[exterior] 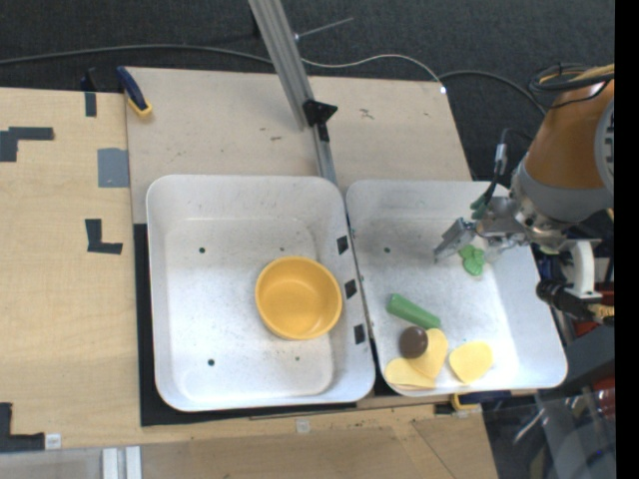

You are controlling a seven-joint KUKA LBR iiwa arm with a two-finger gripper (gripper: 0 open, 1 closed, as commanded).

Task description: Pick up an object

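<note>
My gripper (467, 239) hangs over the upper right part of the right bin (399, 208), on the grey arm with the orange band (569, 158) coming in from the right. A small light green object (471, 261) lies right under the gripper's tip, and I cannot tell whether they touch. Nearer the bin's front lie a dark green cylinder (413, 312), a brown ball (413, 342) and two flat yellow pieces (421, 367) (470, 360). A yellow bowl (298, 297) sits upright in the left bin (200, 218).
A grey metal post (285, 48) slants up from the rim between the two bins. Black cables (399, 63) run across the bench behind the bins. A blue and yellow tool (133, 91) lies at the back left.
</note>
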